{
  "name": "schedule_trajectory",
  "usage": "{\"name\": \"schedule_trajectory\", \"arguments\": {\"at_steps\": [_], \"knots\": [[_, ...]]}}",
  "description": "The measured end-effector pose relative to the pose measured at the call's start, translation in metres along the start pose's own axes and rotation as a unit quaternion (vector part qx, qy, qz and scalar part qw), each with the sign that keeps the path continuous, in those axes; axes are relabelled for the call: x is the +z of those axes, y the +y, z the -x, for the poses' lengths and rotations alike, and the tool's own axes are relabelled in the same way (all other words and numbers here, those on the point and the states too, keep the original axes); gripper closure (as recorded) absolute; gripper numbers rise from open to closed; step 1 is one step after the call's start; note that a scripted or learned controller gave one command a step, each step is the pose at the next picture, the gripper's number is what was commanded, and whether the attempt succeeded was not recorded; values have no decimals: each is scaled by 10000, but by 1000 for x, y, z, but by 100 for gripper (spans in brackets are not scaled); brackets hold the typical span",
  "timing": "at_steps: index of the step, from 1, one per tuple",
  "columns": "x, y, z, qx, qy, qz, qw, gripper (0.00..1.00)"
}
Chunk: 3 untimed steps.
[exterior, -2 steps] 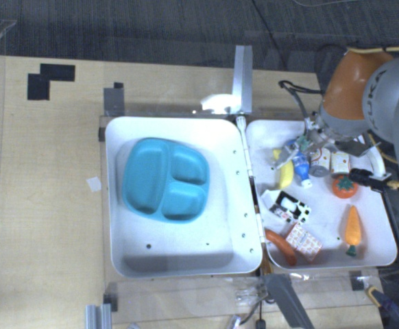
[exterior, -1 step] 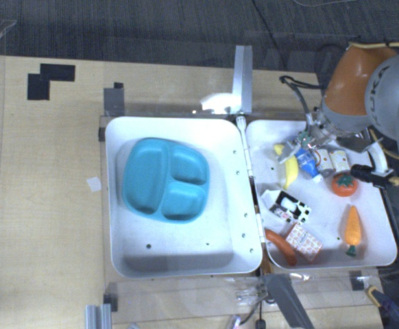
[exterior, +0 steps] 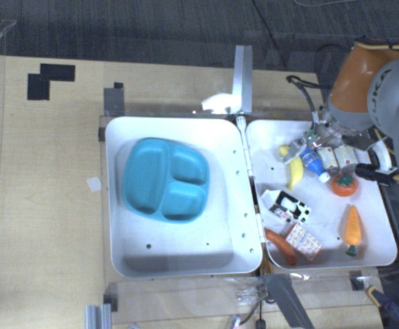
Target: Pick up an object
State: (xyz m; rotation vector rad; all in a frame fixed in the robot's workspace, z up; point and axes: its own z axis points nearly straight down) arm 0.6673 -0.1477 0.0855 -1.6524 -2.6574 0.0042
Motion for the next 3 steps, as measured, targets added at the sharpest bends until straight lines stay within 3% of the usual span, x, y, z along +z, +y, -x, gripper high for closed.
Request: {"name": "schedule_trajectory", "arguments": {"at_steps": [1, 2, 3], "knots": [[0, 1, -1, -4, 11, 5, 10000, 0], [-12, 3, -1, -25, -23, 38, 10000, 100], [-125, 26, -50, 1497, -58, 90, 9887, 100]]}}
